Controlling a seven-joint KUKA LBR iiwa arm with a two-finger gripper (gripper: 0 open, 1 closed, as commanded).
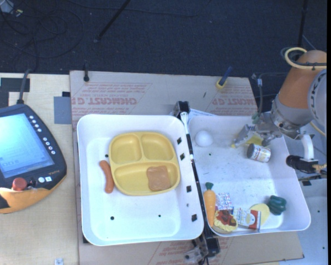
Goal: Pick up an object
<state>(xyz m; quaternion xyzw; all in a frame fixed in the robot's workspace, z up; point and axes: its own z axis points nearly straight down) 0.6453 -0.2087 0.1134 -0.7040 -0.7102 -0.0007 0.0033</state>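
Observation:
My gripper [252,139] hangs over the back part of the right bin [289,189], its fingers spread open with nothing between them. A small tin can [259,153] lies on its side just in front of the fingertips, close to them. A white ball [203,138] rests to the gripper's left, near the bin's back left corner. Along the front of the same bin lie an orange carrot [210,201], a printed snack packet [226,211], a pale yellow piece [260,211] and a dark green piece [276,204].
The left bin [94,214] holds a yellow divided plate [129,148] with a brown slice [158,177] in one compartment, and a sausage [107,176] beside the plate. A control tablet [19,153] lies left of the bins. The arm's orange and grey wrist [298,95] stands at the right.

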